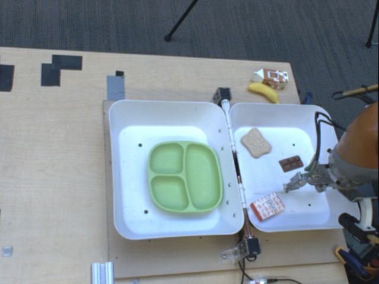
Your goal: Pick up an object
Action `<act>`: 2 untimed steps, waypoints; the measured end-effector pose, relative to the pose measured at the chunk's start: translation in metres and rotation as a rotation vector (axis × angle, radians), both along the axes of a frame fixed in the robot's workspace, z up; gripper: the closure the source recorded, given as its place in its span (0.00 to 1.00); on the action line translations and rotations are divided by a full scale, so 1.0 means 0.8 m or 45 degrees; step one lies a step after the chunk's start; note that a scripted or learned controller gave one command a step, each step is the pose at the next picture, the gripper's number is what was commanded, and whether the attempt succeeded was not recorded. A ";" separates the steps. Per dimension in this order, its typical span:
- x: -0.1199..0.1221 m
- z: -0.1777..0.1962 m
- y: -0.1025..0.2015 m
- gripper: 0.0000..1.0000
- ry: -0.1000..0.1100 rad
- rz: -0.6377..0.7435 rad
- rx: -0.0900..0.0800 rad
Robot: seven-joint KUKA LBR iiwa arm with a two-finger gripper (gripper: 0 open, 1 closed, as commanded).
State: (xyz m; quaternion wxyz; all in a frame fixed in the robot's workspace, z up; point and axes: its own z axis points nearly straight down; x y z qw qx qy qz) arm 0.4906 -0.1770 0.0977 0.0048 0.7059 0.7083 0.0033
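The right bin [308, 215] holds a slice of toast [256, 142] at its upper left, a small brown chocolate bar [290, 164] in the middle, and a red and white packet [267, 206] near its front left. My gripper [298, 183] hangs over the right half of this bin, just below the chocolate bar and to the right of the packet. Nothing shows between its fingers. The arm with its orange band [361, 141] comes in from the right edge.
A green divided plate [184, 176] lies in the left bin [127, 158]. A banana [263, 91] and a small carton [271, 76] rest on the bench behind the right bin. Cables and clips sit along the front edge.
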 end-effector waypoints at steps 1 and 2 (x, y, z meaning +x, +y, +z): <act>0.002 0.013 0.001 1.00 -0.004 0.001 0.000; 0.002 0.013 0.001 0.00 -0.004 0.003 0.000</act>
